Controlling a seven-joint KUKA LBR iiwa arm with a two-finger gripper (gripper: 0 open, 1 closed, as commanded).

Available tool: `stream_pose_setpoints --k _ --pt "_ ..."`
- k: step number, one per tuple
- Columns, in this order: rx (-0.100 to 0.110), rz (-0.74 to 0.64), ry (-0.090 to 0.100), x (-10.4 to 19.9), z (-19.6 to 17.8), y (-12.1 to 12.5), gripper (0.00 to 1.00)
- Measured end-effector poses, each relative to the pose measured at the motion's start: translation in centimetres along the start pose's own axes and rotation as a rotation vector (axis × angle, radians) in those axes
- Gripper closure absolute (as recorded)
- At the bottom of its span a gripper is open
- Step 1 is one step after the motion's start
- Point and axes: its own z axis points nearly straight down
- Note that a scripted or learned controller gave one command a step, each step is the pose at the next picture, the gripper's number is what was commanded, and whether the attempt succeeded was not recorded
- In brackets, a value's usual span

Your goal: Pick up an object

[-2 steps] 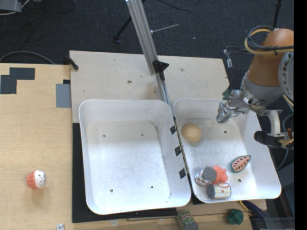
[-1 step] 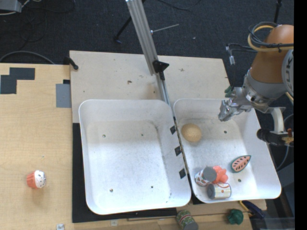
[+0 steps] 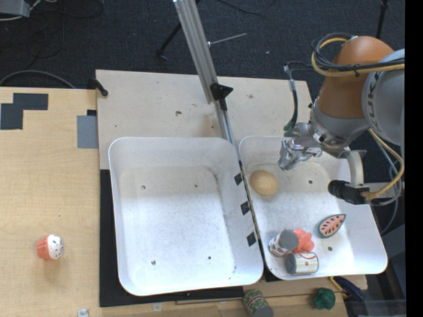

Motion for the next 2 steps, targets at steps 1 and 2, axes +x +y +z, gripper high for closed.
stream_pose_setpoints --k 1,2 --pt "-0.003 0.001 -0.003 4.4 -0.7 0.5 1.0" --pt "-0.003 0.001 -0.001 9.4 -2.0 0.6 1.0"
